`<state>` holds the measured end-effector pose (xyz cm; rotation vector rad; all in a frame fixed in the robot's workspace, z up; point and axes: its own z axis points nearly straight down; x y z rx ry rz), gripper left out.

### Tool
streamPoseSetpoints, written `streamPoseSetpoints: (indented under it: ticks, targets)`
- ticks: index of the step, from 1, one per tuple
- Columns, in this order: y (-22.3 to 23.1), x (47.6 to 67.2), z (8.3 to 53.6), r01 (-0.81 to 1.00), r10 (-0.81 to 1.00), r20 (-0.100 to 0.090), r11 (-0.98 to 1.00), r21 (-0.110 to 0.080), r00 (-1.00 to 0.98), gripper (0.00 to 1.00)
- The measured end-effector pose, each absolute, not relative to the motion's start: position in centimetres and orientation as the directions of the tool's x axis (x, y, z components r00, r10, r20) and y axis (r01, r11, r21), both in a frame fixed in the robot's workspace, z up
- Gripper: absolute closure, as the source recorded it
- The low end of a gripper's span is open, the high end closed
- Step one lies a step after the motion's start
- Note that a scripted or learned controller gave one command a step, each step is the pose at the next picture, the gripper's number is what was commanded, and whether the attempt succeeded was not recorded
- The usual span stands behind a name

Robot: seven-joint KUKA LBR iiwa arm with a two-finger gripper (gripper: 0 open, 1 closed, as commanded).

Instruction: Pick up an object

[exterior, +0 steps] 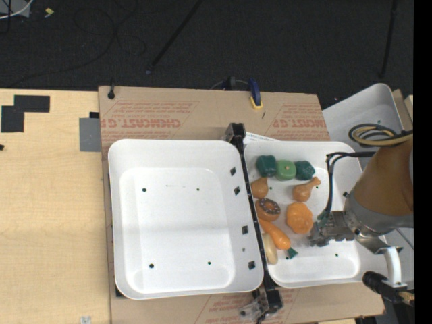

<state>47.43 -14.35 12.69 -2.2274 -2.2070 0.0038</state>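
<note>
While you watch the grey arm with its orange band [388,181] reaching over the right-hand shallow white bin [324,272], note the left-hand white bin [175,218] alongside. Your dark two-finger gripper [324,236] sits low in the right bin, just beside the round orange toy fruit [299,217]; jaw state: cannot tell. Green and teal blocks [285,169] lie at the far end.

My own arm [385,187] covers the right part of the right bin [317,275]. My gripper [326,235] is a dark blur, its fingertips too indistinct to read. The small teal item [291,253] beside the carrot [277,235] is too tiny to identify.
</note>
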Motion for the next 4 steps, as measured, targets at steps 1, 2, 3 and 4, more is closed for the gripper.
streamPoseSetpoints:
  ticks: [1, 2, 3, 4]
  targets:
    - [-14.4, 47.4, 12.7, 1.000, 1.000, 0.002, -0.009, -0.006, 0.009, 0.00]
    - [-14.5, 47.4, 13.6, 1.000, 1.000, 0.003, -0.015, -0.007, 0.015, 1.00]
    - [-14.5, 47.4, 13.6, 1.000, 1.000, 0.003, -0.016, -0.007, 0.016, 0.00]
    - [-14.6, 47.4, 14.6, 1.000, 1.000, 0.003, -0.021, -0.008, 0.021, 1.00]
